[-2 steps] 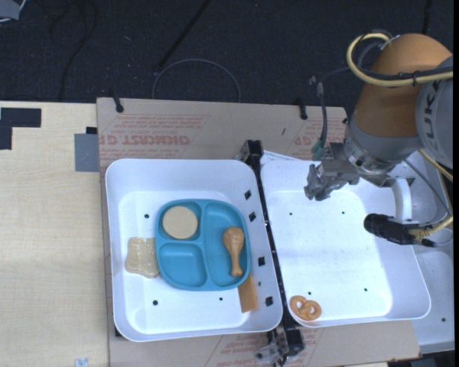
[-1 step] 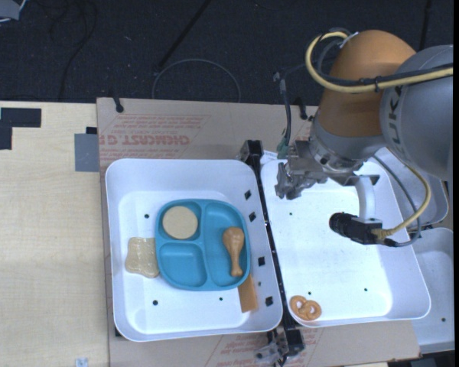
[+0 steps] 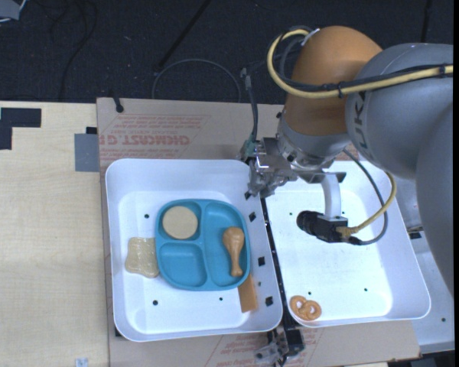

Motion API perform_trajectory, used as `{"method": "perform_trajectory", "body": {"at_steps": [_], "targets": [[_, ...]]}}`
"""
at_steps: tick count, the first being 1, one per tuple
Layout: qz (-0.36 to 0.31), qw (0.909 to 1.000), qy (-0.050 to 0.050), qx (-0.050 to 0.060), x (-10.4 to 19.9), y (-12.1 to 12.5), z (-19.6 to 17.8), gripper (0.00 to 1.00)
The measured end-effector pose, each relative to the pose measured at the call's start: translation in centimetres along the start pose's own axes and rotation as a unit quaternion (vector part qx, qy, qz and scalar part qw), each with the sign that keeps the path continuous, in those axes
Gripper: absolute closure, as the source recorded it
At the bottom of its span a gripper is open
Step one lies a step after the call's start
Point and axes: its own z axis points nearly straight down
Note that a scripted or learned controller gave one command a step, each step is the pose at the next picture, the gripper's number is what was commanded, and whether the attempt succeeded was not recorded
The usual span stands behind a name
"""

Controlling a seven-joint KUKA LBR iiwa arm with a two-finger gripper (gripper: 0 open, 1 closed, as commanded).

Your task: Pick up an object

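Where 2 glossy bins [image 3: 138,182] meet, jaws [image 3: 262,176], knotted pretzel [image 3: 305,308]

My arm [image 3: 413,105] is smooth grey casing with a rounded orange band [image 3: 333,56] above the wrist. A yellow cable [image 3: 321,86] loops around that band and runs right. Below it sits a dark metal wrist block [image 3: 279,163] with thin black wires.

Pale wooden bench [image 3: 38,228]; dark carpeted floor [image 3: 138,29] behind; cables trailing.
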Motion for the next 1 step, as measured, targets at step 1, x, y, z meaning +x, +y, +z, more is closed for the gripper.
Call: {"method": "perform_trajectory", "body": {"at_steps": [1], "targets": [[0.001, 1.0000, -0.001, 0.000, 4.62, 0.12, 0.63, 1.00]]}}
